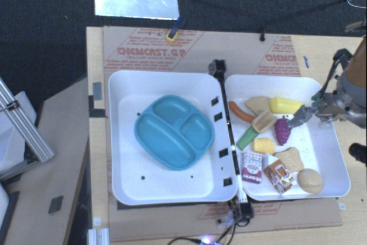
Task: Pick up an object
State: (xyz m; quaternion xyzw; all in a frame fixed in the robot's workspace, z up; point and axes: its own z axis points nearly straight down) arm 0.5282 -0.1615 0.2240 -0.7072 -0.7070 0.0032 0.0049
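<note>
The gripper [300, 117] hung just right of the purple grapes [281, 130] in the right bin [330, 149]; its grip could not be told. Toy corn [285, 105] lay above the grapes.

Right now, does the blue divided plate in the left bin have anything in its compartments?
Empty. The blue divided plate lies flat in the left bin with all compartments bare; the toy food sits in the right bin.

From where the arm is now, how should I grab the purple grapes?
Grip the purple grapes across the narrow width, coming straight down. The bunch lies lengthwise, with the tan piece near its left and bare bin floor on its right, nearest the gripper.
</note>
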